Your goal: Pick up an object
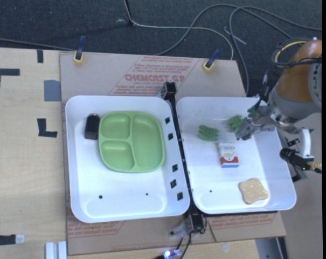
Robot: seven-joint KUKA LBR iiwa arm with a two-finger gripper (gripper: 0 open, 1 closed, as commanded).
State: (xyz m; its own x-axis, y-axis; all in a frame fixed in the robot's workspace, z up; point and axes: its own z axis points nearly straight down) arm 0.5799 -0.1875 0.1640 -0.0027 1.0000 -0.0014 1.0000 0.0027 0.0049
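From the camera above the bench, the arm [297, 80] reached in from the right, its grey body and orange band hanging over the far right corner of the right bin [276, 198]. The wrist bent down and leftward, so that the gripper [244, 129] sat low over the bin's upper right part, close to the far wall. Just left of its tip lay a small green piece [236, 122], touching or nearly touching the fingers; the picture was too coarse there to tell whether the fingers were spread or closed, or whether they had hold of it. A second green piece [208, 132], perhaps a toy vegetable, lay a little farther left on the bin floor, apart from the first. Nearer the middle of that bin stood a small carton [228, 155] with red, white and blue print, and toward the near right corner lay a tan slice of toast [253, 191], well apart from the gripper. In the left bin [82, 198] a green divided plate [132, 141] with three compartments rested flat in the upper middle, and a small black block [91, 127] lay just beside its left edge.
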